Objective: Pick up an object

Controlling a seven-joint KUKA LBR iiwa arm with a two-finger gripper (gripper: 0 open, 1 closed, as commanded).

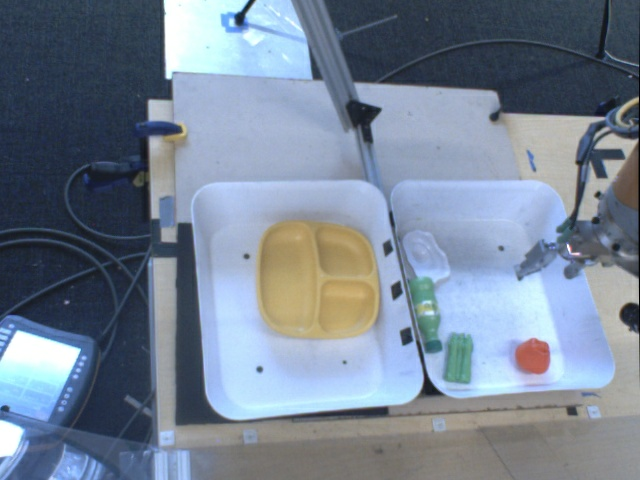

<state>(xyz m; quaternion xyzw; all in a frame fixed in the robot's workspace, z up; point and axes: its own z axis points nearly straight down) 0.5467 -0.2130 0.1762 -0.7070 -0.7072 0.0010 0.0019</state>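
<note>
Claw (545, 256) low over right bin (500, 203), near its right wall; finger state impossible to tell. Bare floor open at bin's middle. Green bottle (425, 313) along left wall, long axis running near-to-far. Green block (458, 357) just beside, likewise aligned. Orange object (533, 356) near front right corner. Yellow tray (318, 278) in left bin (225, 368).

The arm's metal-grey tool (545, 258) ends in slim dark fingers; behind it sit a grey wrist, black cables and an orange band.
</note>
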